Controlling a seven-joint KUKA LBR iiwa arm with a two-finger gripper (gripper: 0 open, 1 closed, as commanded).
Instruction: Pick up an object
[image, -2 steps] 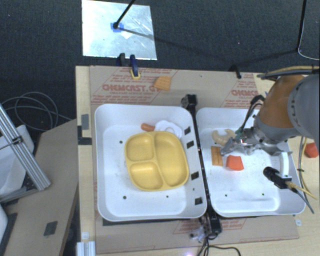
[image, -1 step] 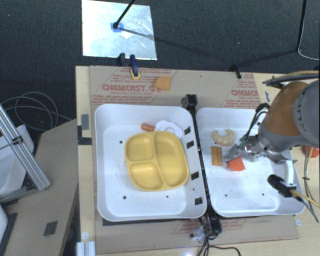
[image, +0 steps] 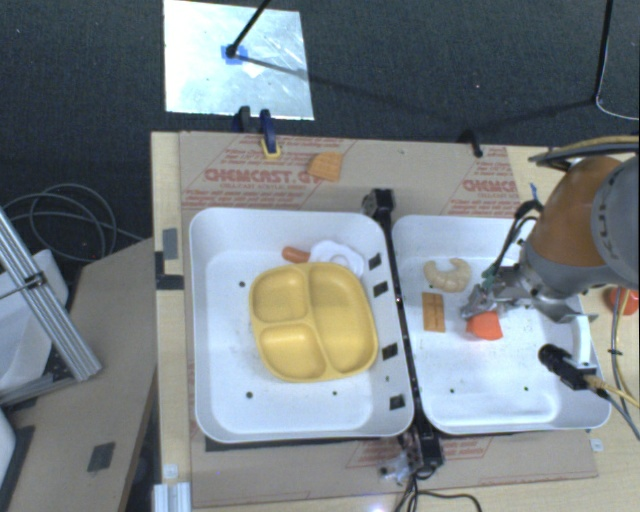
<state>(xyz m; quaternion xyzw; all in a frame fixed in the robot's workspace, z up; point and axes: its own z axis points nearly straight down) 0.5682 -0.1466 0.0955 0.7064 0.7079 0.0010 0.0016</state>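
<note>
In the right bin (image: 500, 410), my gripper (image: 480, 306) hangs low just above a small orange-red object (image: 486, 325) and appears to touch its top. A pale croissant-shaped piece (image: 448, 273) lies up and to the left of the gripper. A flat tan rectangular piece (image: 433, 311) lies to the gripper's left. In the left bin (image: 225, 400) sits a yellow divided plate (image: 311, 321), with a small orange piece (image: 295, 254) and a white cup-like piece (image: 335, 255) behind it. Whether the orange-red object sits between the fingers is hidden.
A black divider (image: 392, 300) runs between the two bins. A tan cracker-like piece (image: 325, 165) lies on the cardboard behind the left bin. The arm's grey and orange body (image: 580, 225) covers the right bin's far right side. A blue-yellow clamp (image: 268, 135) stands at the back.
</note>
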